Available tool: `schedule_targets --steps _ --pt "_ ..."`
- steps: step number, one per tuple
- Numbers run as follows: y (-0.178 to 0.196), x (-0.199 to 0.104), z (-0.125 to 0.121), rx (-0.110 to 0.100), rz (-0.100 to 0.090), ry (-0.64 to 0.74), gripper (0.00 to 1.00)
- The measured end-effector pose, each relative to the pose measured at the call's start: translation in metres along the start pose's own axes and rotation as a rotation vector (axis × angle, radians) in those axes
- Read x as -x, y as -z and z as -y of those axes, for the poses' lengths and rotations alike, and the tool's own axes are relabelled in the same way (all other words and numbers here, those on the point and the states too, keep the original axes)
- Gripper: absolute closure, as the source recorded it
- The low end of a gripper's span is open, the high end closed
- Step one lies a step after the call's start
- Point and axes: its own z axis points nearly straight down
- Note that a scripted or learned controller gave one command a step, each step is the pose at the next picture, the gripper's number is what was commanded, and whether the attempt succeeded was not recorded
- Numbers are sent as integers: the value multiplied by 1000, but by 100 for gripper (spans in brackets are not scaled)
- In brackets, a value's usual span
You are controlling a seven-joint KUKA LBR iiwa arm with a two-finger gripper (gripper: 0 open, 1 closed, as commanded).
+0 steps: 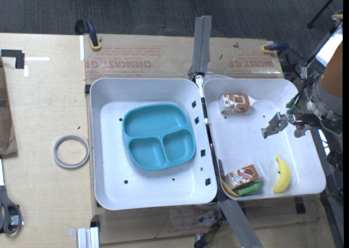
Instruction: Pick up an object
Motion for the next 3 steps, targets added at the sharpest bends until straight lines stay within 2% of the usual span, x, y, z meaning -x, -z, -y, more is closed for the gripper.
schedule_targets --steps 1,2,3 --pt "-86 86 11 -1 -1 -30 0" --pt "-25 100 10 3 1 174 0" --pt "-164 59 9 -1 -2 43 0"
